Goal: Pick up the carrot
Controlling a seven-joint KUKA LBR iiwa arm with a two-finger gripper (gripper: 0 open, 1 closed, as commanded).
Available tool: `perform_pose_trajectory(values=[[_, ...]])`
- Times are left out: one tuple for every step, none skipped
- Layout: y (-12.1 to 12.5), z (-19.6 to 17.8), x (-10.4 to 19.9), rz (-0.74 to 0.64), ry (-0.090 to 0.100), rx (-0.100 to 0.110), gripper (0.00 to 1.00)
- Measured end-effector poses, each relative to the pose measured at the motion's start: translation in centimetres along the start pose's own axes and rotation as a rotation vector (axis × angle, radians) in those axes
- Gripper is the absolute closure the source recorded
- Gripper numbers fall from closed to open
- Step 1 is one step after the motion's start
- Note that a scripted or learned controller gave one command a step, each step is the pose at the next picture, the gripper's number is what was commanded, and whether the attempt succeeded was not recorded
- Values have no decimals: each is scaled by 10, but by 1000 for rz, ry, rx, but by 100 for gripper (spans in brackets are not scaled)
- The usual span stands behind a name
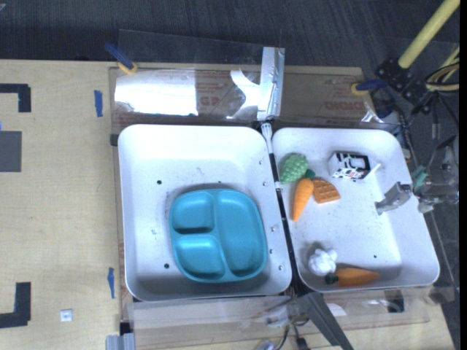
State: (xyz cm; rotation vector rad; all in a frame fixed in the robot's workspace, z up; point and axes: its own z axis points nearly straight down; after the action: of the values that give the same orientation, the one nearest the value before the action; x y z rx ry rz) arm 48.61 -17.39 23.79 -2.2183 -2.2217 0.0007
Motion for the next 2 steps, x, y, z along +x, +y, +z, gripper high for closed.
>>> perform_pose_trajectory(values=[[89,54,87,-452,-1,-3,0],[117,53,126,-485,-2,-5,0]])
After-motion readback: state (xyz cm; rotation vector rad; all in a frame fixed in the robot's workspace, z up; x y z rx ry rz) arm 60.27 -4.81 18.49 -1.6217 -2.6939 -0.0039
